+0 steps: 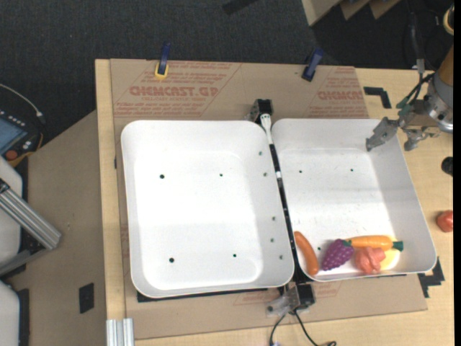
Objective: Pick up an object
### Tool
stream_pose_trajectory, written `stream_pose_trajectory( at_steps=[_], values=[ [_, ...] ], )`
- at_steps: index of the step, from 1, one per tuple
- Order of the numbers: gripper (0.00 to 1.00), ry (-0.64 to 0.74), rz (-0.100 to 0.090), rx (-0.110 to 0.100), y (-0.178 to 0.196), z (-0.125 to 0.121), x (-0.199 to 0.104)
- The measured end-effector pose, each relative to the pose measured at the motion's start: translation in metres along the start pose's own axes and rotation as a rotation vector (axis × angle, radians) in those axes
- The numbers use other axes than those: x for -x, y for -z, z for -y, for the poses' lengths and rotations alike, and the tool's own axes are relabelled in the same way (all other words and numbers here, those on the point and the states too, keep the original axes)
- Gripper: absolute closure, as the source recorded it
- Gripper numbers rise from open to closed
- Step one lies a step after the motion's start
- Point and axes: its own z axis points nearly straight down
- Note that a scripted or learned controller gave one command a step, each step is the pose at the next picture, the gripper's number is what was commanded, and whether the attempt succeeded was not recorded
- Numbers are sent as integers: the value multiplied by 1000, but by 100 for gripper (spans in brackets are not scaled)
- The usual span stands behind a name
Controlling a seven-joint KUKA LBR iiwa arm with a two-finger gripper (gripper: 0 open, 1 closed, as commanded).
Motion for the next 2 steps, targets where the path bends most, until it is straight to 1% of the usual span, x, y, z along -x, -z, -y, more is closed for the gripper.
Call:
stream_pose_trajectory(
  at_steps=[1, 2],
  values=[
    [0, 0, -4, -6, 61, 99, -51],
    [0, 5, 0, 5, 124, 141, -120]
  ],
)
